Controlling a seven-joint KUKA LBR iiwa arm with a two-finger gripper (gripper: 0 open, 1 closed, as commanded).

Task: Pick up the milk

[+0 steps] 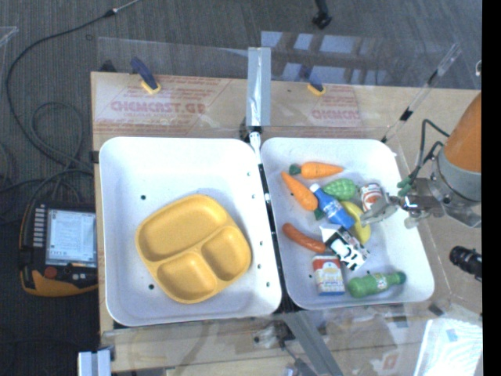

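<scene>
Found the milk (345,248) in the right bin (395,249), toward its near half and a little right of its middle. Made out a small carton, white with black cow-like patches, lying tilted rather than square to the bin walls. Could not read any lettering on it.

Noted, touching or just beside the milk on its near-left side, a small box (329,276) with a red top and a blue base. Noted a green bottle (376,283) lying on its side just near-right of the milk. Saw a red sausage-shaped piece (304,239) just left of the milk, pointing at it. Saw a yellow banana (357,222) right behind the milk and a blue bottle (329,207) behind and slightly left, both close. Further behind the milk, picked out a green knobbly piece (341,188), two orange carrots (322,169) (298,190) and a small can (372,197).

Spotted the gripper (381,208) behind and to the right of the milk, near the can and apart from the milk, nothing of the milk in it. Could not tell whether the gripper was released or clenched.

Far left of the milk, in the left bin (117,202), saw a yellow divided plate (194,247).
</scene>
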